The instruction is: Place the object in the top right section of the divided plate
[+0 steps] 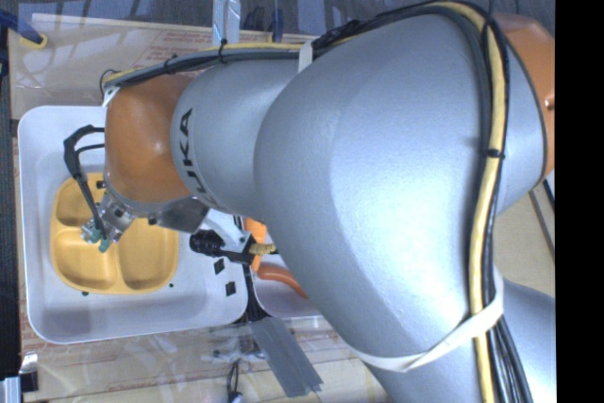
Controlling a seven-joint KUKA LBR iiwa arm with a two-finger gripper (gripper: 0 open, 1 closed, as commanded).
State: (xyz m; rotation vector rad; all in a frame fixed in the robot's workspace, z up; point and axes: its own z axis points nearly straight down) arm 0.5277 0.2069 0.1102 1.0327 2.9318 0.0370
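Observation:
A yellow divided plate (pixel 142 264) lies in the left white bin (pixel 42 316). My gripper (pixel 99 236) hangs over the plate's middle, near where its dividers meet, with a small teal tip at its end. The grey arm and its orange band hide the upper part of the plate. I cannot make out any object at the gripper's end.
The arm's large grey body covers most of the right bin. Under it, an orange object (pixel 278 278) and a small orange-yellow piece (pixel 257 229) peek out by the wall between the bins. A black cable (pixel 80 160) loops beside the wrist.

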